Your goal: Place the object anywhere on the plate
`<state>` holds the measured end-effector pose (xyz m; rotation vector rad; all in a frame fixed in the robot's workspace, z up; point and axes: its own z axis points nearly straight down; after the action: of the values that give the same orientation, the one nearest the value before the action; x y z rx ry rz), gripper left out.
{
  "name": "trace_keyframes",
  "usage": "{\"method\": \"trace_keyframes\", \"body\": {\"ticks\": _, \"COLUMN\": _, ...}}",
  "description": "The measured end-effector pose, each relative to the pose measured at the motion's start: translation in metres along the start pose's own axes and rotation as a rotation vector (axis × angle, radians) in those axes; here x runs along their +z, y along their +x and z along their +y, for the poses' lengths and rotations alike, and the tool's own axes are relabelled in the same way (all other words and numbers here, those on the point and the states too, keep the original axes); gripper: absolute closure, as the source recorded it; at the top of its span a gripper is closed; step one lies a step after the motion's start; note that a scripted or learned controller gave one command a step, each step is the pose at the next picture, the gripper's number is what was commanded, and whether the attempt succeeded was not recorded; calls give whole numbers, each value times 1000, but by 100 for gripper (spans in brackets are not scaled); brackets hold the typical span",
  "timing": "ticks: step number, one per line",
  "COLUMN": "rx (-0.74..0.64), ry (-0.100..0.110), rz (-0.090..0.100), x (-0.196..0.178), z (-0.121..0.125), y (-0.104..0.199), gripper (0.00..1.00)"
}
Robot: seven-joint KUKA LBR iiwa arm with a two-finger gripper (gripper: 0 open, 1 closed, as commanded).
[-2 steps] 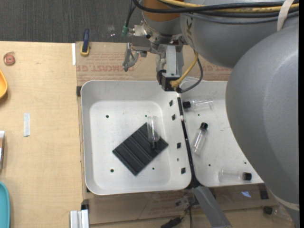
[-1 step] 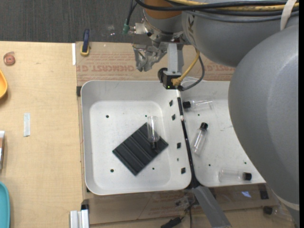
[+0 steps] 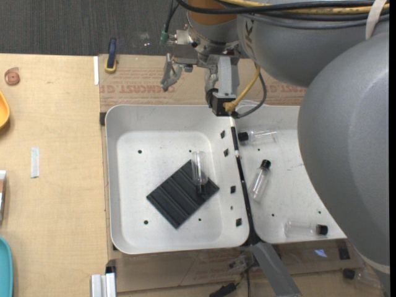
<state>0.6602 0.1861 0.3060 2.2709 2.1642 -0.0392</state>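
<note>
A pale wooden surface (image 3: pixel 55 141) carries two shallow white plastic bins side by side, with a strip of brown printed cardboard (image 3: pixel 148 82) behind them and dark carpet beyond that.

Taking the flat black ribbed square plate (image 3: pixel 180 194) as the landmark, it lies at a slant on the floor of the left white bin (image 3: pixel 124 166), towards that bin's near half. A clear plastic vial with a dark cap (image 3: pixel 198 170) rests on the plate's far corner, its capped end on the ribbed face and its clear end reaching just past the plate's far edge. Judging from this, the task's object looks already placed: the vial touches the plate and nothing grips it.

To the right of the plate, across the divider, the right white bin (image 3: pixel 278 218) holds three more clear capped vials: one near the front (image 3: pixel 304 229), one just beyond the divider (image 3: pixel 260 177), and one further back (image 3: pixel 255 136).

Well beyond the plate, above the far rim of the bins, hangs the end effector (image 3: pixel 170 79) under the arm's orange band. Its thin fingers appear apart, with nothing between them. What seems left, if anything, is only for the arm to clear away; the placement itself reads as complete, though the vial sits near the plate's edge and could roll.
</note>
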Motion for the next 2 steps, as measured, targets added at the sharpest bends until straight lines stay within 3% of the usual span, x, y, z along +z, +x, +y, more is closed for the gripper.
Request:
{"method": "trace_keyframes", "body": {"ticks": 1, "rx": -2, "ry": 1, "rz": -3, "x": -8, "z": 0, "y": 0, "gripper": 100}}
{"method": "trace_keyframes", "body": {"ticks": 2, "rx": -1, "ry": 2, "rz": -3, "x": -7, "z": 0, "y": -1, "gripper": 0}}
